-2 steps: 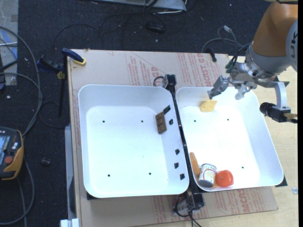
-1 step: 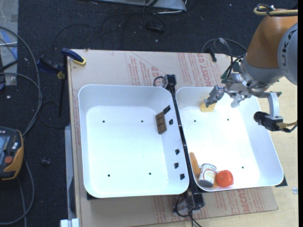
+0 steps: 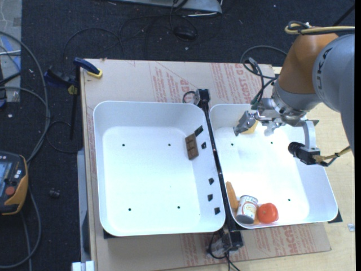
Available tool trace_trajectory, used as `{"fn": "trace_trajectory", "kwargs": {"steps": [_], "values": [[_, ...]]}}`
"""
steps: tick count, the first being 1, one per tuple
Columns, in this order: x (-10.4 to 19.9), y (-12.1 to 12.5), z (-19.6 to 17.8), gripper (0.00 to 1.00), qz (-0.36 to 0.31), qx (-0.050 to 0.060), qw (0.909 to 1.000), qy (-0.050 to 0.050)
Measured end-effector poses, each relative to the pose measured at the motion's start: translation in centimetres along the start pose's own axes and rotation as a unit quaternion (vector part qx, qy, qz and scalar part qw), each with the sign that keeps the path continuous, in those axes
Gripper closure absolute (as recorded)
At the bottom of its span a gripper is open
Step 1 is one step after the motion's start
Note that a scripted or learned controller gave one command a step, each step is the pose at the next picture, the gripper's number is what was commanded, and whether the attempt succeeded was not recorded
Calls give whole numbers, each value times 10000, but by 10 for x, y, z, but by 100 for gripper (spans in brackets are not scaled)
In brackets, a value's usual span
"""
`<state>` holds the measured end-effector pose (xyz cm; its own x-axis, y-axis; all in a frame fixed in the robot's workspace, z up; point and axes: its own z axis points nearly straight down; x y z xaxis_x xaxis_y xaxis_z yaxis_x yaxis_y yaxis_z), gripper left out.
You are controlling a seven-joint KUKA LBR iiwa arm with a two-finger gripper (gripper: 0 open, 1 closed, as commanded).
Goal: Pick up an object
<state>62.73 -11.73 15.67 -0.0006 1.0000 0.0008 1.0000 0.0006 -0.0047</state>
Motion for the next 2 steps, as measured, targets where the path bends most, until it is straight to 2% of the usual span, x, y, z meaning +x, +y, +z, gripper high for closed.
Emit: {"fn": "trace_trajectory", "kwargs": {"steps": [1, 2], "values": [[8, 1, 60, 0, 0, 2, 10000, 0], [8, 2, 46, 100, 2, -30, 10000, -4]]}}
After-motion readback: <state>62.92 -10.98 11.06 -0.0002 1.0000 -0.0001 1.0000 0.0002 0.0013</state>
